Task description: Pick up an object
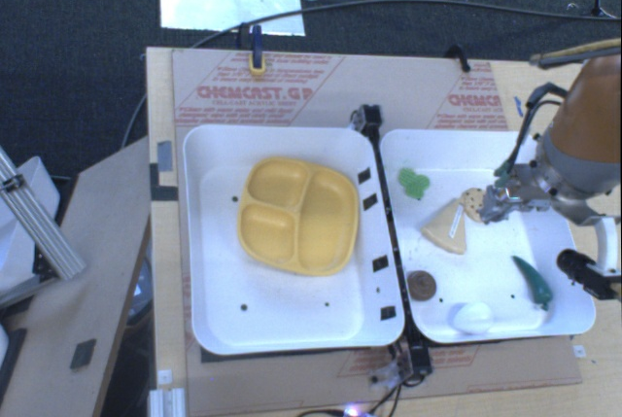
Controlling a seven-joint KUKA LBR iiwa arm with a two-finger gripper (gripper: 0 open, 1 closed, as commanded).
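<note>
One cheese wedge (446, 228) lies just beside the hand (491, 208).

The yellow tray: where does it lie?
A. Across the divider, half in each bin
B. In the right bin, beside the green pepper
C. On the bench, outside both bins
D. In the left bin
D: the yellow tray lies flat and alone inside the left bin, while the green pepper and the other small things are in the right bin.
</note>
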